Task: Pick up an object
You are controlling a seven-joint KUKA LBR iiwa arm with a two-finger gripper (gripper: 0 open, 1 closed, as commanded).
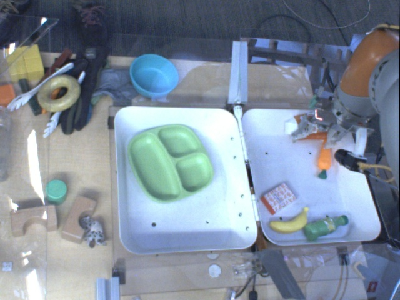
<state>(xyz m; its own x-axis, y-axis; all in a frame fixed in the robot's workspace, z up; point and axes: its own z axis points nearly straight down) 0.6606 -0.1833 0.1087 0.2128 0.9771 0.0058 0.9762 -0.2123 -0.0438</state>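
Orange carrot (324,159) with green tip beside gripper (310,129), finger state unclear.

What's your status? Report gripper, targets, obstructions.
Gripper low over right bin, far end. Carrot beside it, ungrasped. Banana, green bottle near front.

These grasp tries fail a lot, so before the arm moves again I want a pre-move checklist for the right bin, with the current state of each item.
1. Gripper is over the right bin, near its far edge: ok.
2. A thing seen between its fingers: cannot tell; the view is too cluttered there.
3. Carrot lies close beside the gripper, within easy reach by the look of it: ok.
4. Banana and green bottle touch at the near edge, so picking either may nudge the other: not ok.
5. Red-and-white card lies flat, probably hard to pinch: not ok.
6. Green divided tray sits in the left bin, clear of the arm: ok.
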